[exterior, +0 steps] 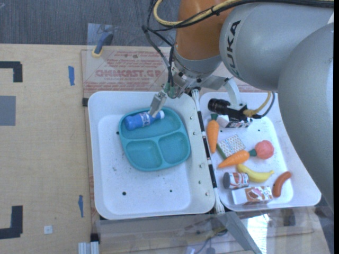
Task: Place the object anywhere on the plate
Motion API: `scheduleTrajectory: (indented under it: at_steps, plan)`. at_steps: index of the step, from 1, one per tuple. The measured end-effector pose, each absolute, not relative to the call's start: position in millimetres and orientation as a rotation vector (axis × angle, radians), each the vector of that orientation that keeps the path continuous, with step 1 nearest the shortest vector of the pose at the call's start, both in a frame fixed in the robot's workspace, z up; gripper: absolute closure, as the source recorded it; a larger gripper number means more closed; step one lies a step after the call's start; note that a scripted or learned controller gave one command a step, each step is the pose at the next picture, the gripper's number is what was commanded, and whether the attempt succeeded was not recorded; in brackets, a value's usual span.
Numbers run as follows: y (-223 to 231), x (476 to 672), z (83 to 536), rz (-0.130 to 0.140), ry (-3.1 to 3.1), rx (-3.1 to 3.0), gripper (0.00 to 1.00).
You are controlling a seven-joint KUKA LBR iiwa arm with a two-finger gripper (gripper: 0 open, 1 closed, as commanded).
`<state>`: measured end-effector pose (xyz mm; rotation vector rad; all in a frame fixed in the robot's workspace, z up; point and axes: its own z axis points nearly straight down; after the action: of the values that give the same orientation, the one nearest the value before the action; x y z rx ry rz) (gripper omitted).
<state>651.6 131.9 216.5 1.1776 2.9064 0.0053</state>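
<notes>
Your object, a small blue-and-white bottle [143, 119], lies on its side in the long upper compartment of the teal divided plate [159, 155], which sits in the left bin [106, 194]. The gripper [157, 105] is right over the bottle's white end, touching it or very nearly; you cannot tell from this slant whether it grips the bottle or has let go. Judged from how things lie, you are at the release step: the placing looks done. The next move calls for a clean straight lift off the bottle without dragging or rolling it. The right bin [302, 194] holds carrots, a banana and other toy food.
</notes>
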Motion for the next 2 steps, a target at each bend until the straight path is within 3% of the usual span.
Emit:
scheduleTrajectory:
  at_steps: [1, 2]
  plan:
    - [109.2, 621.0, 192.9, 0.002, 3.092, 0.547, 0.00]
    - [151.6, 624.7, 289.3, 0.005, 3.081, 0.580, 0.00]
